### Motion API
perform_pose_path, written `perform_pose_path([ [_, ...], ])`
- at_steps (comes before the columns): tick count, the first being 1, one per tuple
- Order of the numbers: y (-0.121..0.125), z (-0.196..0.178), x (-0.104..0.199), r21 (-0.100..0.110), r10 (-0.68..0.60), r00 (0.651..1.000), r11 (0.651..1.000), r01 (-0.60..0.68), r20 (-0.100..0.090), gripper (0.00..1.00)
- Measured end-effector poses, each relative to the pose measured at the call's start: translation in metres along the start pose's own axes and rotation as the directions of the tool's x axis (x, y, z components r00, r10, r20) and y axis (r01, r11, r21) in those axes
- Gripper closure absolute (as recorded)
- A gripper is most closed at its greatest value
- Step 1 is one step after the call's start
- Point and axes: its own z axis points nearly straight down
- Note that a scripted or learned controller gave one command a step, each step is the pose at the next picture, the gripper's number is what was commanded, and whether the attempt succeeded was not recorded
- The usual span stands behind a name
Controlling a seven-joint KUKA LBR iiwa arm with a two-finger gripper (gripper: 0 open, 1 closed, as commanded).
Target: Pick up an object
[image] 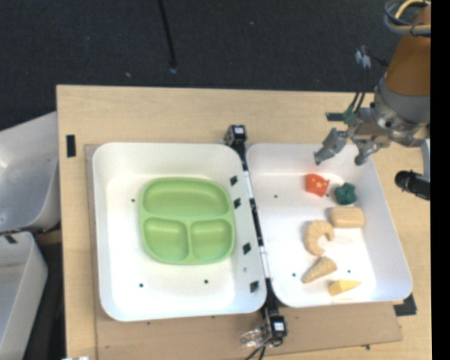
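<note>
Objects for picking lie in the right-hand shallow white bin (382,276), six in all, loosely grouped in its right half. Small red block (316,184) sits nearest the bin's far edge; a dark green lumpy piece (346,193) lies just beside it to the right, apart from it. Below these, a pale tan loaf-shaped block (346,217) lies flat, with a curled cream-coloured piece shaped like a shrimp (318,235) near its lower left. Closer to the near rim, a tan cone-shaped piece (319,270) lies on its side, and a yellow wedge (344,286) lies just right of it.

Left-hand shallow white bin (112,276) holds a light green plastic plate with three compartments (187,220), roughly centred and flat. Both bins rest side by side on a light wooden bench (150,111), joined along a dark central seam.

Grey arm with orange band (406,73) enters from the right. Two-finger gripper (349,150) hovers over the far right corner of the right bin, above and beyond the red block, not touching any object. Fingers (328,148) stand spread apart with nothing between them.
</note>
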Motion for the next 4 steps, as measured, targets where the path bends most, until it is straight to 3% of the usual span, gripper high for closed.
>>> perform_pose_path([
  [1,0.002,-0.006,0.000,-0.010,-0.002,1.000,1.000,0.002,0.001,0.00],
  [3,0.006,0.116,-0.010,-0.004,0.000,1.000,1.000,0.000,0.002,0.00],
  [4,0.006,0.159,-0.011,-0.006,0.002,1.000,1.000,-0.002,0.003,0.00],
])
